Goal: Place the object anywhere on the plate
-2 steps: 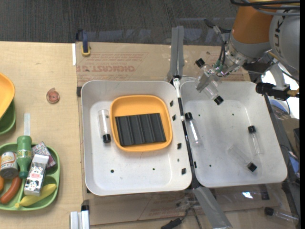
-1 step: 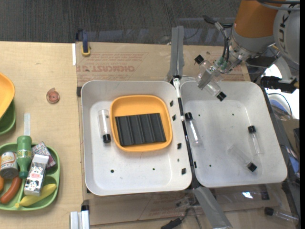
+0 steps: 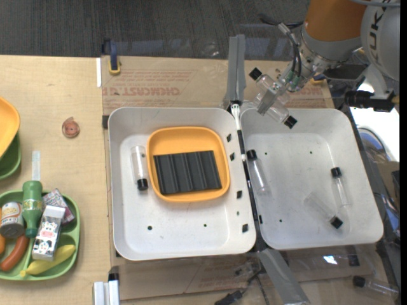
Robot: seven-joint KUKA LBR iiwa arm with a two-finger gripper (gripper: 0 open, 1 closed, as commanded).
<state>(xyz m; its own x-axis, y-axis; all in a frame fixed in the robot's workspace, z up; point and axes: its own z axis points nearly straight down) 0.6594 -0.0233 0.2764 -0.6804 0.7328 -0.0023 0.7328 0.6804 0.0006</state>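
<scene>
Claw (image 3: 275, 100) above the right bin's (image 3: 356, 227) far-left corner, clenched on a clear tube (image 3: 277, 110) with black caps. Tube is airborne, probably mid-carry toward the orange plate (image 3: 188, 138) in the left bin (image 3: 127, 234), whose dark ridged insert (image 3: 188, 172) would stop rolling.

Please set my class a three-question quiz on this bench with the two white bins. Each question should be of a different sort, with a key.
1. True or false: the orange plate sits in the right bin.
2. What lies on the plate? A) a dark ribbed block B) a banana C) a spoon
3. Fill in: in the camera view, the clear tube in the left bin lies to the plate's ___.
Key: 1 false; 2 A; 3 left.
</scene>
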